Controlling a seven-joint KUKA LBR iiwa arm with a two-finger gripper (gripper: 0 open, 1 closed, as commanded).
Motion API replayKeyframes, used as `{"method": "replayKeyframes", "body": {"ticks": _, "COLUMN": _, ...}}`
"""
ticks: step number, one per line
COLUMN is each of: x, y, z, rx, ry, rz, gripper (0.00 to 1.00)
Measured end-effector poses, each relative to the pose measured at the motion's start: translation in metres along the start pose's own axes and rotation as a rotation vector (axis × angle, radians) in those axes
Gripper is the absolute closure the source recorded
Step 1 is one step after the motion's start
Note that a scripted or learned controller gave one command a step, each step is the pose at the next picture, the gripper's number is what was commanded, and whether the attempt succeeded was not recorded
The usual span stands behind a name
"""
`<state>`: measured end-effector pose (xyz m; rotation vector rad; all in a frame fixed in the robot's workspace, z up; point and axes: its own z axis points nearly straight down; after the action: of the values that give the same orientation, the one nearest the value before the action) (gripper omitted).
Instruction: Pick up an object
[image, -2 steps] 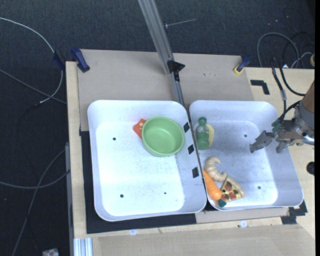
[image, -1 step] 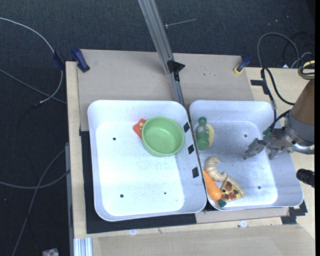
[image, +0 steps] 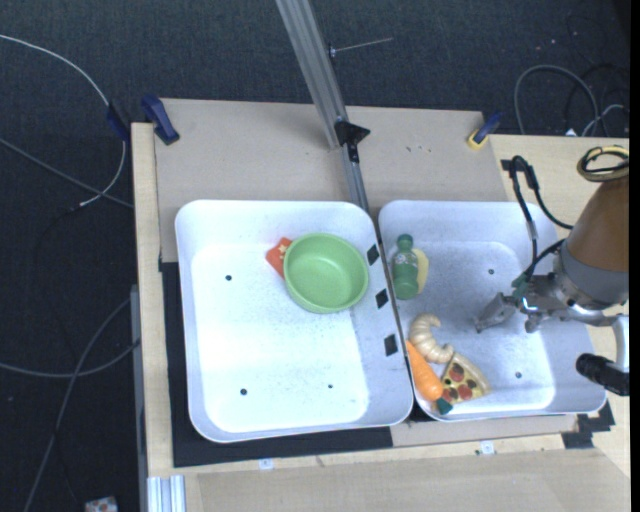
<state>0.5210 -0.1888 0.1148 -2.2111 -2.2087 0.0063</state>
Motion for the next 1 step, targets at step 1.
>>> {"method": "replayKeyframes", "body": {"ticks": 1, "x": 0.0011, "y": -0.0009, "z": 0.0208, "rx": -0.001, "ry": 0.000, "rz": 0.000, "gripper": 0.00}}
